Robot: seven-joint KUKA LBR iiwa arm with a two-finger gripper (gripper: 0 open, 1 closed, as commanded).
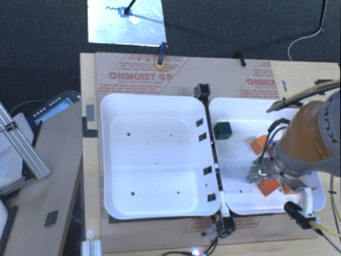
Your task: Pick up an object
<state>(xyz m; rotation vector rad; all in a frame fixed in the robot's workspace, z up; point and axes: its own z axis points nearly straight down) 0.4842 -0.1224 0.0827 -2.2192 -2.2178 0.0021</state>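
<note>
The arm reaches in from the right over the right bin (234, 204). Its gripper (259, 174) hangs low in that bin's front right part, right above an orange block (269, 186). A second orange block (259, 144) lies a little farther back, partly hidden by the wrist and cables. A dark green cube (222, 130) sits near the bin's back left corner, apart from the gripper. The orange band of the arm (309, 135) covers the bin's right side.
The left bin (114, 159) stands beside the right one, with a black divider strip (210, 148) between them. Both rest on a cardboard sheet (138, 73). A shiny metal plate (125, 15) lies at the back; a metal rail (18, 143) is at far left.
</note>
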